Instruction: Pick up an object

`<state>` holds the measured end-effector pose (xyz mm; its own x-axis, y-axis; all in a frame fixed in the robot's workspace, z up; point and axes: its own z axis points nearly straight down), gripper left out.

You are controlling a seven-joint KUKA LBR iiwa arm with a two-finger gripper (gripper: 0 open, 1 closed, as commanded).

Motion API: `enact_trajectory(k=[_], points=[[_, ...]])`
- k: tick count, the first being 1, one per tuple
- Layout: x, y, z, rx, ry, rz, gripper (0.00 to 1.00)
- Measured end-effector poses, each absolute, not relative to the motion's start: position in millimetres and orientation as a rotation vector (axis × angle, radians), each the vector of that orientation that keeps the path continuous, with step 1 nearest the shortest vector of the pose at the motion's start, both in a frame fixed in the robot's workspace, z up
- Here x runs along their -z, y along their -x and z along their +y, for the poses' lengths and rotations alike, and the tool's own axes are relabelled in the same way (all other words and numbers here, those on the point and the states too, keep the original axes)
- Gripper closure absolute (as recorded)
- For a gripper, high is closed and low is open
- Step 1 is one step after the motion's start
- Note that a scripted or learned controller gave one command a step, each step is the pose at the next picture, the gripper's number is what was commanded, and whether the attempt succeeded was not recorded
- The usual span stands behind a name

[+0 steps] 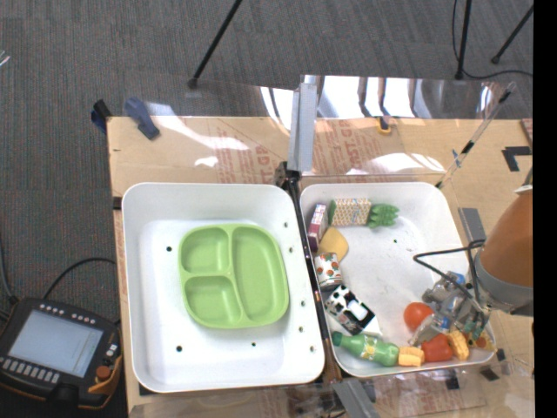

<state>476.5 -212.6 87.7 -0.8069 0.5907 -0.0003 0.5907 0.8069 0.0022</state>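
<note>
Below, grey carpet [104, 50], cardboard-topped bench [200, 142], two white bins [139, 233].

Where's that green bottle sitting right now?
The green bottle lies on its side in the right bin, along its near edge. A black-and-white carton sits just above it, and an orange toy is at its right end.

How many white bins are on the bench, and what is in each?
2. The left bin holds a green divided plate. The right bin holds a jumble of toy food, with the gripper over its lower right corner.
</note>
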Motion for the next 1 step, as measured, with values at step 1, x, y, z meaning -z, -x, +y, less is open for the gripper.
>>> enact_trajectory(k=[1], points=[[-87.0, -526.8, -157.7, -0.006, -0.904, 3.009, 0.0]])
